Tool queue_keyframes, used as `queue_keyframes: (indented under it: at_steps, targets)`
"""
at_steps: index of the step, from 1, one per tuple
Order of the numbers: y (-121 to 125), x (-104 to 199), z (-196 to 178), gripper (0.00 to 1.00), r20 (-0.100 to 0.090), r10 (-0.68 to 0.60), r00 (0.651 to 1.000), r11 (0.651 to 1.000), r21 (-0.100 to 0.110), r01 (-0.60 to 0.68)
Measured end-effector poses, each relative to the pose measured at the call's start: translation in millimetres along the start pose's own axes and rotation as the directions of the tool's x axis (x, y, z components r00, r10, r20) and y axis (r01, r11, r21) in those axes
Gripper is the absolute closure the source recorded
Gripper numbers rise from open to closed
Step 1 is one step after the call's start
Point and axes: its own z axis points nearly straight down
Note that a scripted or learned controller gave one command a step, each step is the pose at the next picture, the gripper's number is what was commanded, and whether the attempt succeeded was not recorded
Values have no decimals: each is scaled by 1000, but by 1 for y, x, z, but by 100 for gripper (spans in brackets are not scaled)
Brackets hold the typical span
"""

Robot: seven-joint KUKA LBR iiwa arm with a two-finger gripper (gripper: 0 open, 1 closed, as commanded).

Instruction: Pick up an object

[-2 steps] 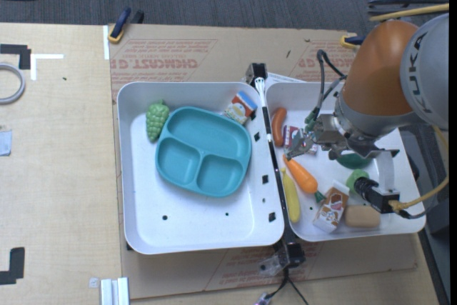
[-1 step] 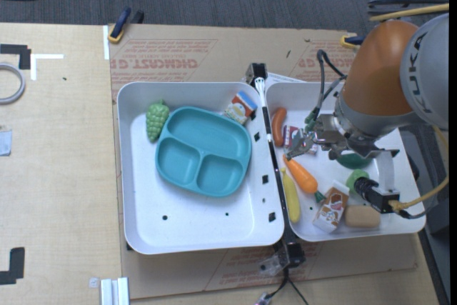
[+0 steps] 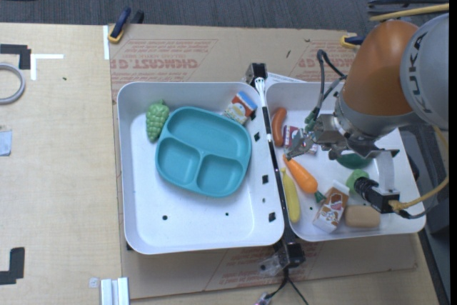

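My gripper [image 3: 303, 143] hangs low over the left part of the right bin [image 3: 408, 223], below the grey and orange wrist. Just left of it lie a red sausage [image 3: 278, 122] and a small red and white packet [image 3: 290, 136]. An orange carrot [image 3: 302, 176] lies directly below the gripper. A yellow banana [image 3: 290, 194] lies along the bin's left wall. Toward the front are a brown and white carton [image 3: 330, 209], a tan bread piece [image 3: 363, 218] and a green item [image 3: 357, 178] partly hidden by the arm. I see nothing held in the gripper.
The left bin [image 3: 193, 228] holds a teal divided plate [image 3: 204, 151], a green bunch of grapes [image 3: 156, 119] and a small colourful packet [image 3: 240, 108] at its back right. A divider wall [image 3: 270, 153] separates the bins. Cables trail from the wrist over the right bin.
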Motion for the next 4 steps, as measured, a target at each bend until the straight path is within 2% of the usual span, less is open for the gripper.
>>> queue_keyframes:
  at_steps: [4]
  targets:
    - [0, 0, 0, 0, 0, 0, 1000, 1000, 0, 0]
